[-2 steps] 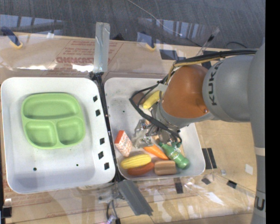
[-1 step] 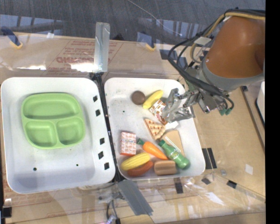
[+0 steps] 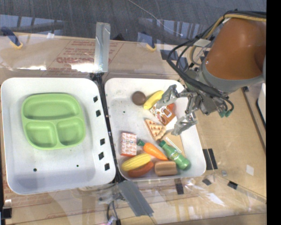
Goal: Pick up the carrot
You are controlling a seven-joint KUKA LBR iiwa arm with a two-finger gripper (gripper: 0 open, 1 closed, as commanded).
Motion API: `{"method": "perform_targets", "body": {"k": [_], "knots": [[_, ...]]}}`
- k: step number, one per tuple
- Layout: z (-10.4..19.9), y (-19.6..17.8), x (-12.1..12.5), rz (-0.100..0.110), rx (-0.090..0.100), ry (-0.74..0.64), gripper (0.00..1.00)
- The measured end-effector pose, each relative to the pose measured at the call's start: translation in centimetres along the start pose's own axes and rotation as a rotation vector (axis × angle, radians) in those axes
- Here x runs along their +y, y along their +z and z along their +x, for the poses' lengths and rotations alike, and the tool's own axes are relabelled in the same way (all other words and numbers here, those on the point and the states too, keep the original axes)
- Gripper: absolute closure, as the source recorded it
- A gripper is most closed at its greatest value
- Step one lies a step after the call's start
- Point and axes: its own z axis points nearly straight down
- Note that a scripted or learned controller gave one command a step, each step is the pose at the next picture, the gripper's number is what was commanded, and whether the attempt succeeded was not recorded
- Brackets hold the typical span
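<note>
Down at the near edge of the right bin (image 3: 113,125), a hot dog (image 3: 166,168), a corn cob (image 3: 136,161) lying on something red and a green bottle (image 3: 175,155) crowd together, and the carrot (image 3: 152,149) lies just behind them, orange body pointing toward four o'clock and green top toward ten, wedged between a pink wafer block (image 3: 128,143) and the bottle, so any descent must thread tight neighbours. Farther back, at about one o'clock from the carrot, the gripper (image 3: 178,109) hangs over a waffle piece (image 3: 155,128) and a red packet (image 3: 166,113), fingers spread apart and holding nothing, probably poised to come down. Beyond sit a banana (image 3: 152,99) and a brown ball (image 3: 138,97), while the left bin (image 3: 9,139) carries a green divided tray (image 3: 53,121).
</note>
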Motion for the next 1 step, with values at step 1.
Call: {"method": "perform_targets", "body": {"k": [1], "knots": [[2.21, 17.99, 3.75, -0.009, 0.016, 0.102, 0.00]]}}
